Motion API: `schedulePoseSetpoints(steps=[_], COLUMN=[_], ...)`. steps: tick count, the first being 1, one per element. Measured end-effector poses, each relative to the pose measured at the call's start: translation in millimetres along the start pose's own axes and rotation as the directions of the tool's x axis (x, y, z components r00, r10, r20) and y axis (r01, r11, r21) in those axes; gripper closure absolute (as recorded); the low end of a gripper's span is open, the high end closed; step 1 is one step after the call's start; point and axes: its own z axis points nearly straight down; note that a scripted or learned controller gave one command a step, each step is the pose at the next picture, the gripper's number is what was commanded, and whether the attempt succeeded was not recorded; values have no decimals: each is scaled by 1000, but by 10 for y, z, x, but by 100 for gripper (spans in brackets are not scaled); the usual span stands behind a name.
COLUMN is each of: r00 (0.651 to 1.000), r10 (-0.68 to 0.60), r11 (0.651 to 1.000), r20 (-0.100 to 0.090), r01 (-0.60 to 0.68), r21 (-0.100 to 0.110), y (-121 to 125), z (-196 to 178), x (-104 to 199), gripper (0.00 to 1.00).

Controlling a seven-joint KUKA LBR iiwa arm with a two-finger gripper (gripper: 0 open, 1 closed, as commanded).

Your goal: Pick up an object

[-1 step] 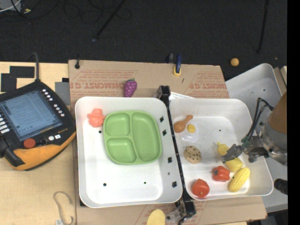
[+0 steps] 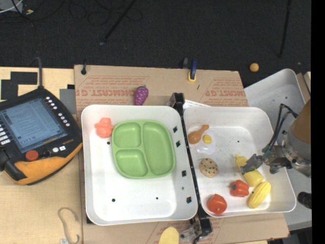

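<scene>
yellow block (image 2: 253,177) sits in the right bin (image 2: 231,117), near its right wall, touching the corn (image 2: 259,194) and red pepper (image 2: 239,188), gripper (image 2: 254,162) just above, we cannot tell its fingers' state; crowding neighbours could spoil our grasp.

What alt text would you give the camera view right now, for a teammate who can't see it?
The robot's hand hovers low at the right bin, by a yellow toy, a corn cob, a red pepper, a tomato and a cookie. The left bin holds a green divided plate and a pink toy.
</scene>
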Motion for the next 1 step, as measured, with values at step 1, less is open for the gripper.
schedulePoseSetpoints(steps=[1], r00=[1000], r10=[-2], r11=[1000], r20=[0], r01=[2], r21=[2], y=[39], z=[601], x=[-52], gripper=[0])
